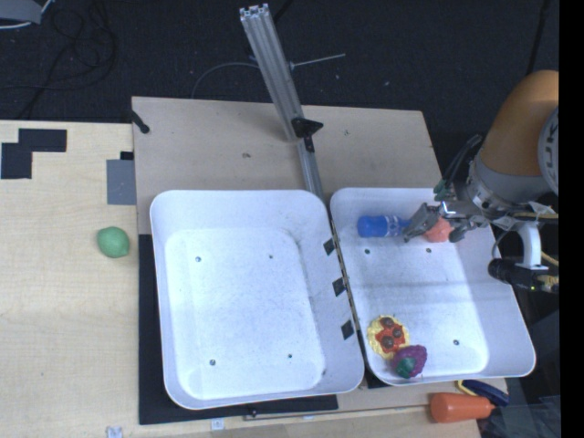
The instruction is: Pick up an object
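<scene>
My gripper [439, 225] is over the far edge of the right bin [493, 336], its dark fingers spread apart. A small salmon-orange object [439, 232] lies between the fingertips, with gaps on both sides. A blue bottle [378, 226] lies on its side just left of the gripper. Near the front of the same bin sit a yellow toy with red spots [388, 333] and a purple and green toy [410, 361].
The left bin [182, 210] adjoins the right one, with black clips along the shared wall. A green ball [114, 242] rests on the bench to the left. An orange object [459, 407] lies outside the right bin's front edge. A metal rail [278, 71] stands behind.
</scene>
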Robot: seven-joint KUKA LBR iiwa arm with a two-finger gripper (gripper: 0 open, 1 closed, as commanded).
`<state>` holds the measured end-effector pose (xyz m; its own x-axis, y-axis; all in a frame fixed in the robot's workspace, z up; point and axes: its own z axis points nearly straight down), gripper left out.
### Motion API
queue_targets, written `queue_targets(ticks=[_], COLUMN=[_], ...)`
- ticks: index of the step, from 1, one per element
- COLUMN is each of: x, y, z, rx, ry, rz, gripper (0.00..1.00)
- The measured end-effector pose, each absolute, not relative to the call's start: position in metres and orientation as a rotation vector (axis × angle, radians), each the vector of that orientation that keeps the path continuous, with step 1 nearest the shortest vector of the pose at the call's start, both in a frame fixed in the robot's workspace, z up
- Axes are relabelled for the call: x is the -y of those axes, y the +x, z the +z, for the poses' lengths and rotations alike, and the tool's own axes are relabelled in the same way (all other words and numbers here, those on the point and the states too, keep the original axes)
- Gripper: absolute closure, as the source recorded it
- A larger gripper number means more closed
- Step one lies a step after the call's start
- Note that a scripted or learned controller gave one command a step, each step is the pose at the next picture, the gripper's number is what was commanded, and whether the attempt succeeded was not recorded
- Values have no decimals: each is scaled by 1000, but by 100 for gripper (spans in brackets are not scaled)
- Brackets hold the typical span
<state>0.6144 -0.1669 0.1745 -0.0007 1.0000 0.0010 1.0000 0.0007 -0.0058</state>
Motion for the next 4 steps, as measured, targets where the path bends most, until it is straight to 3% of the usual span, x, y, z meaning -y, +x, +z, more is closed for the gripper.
queue_targets(ticks=[1, 2, 4], x=[170, 171, 175], y=[623, 623, 630], z=[120, 133, 228], rx=[2219, 2221, 2224], ry=[-2218, -2222, -2224], rz=[4, 0, -3], gripper=[0, 100, 100])
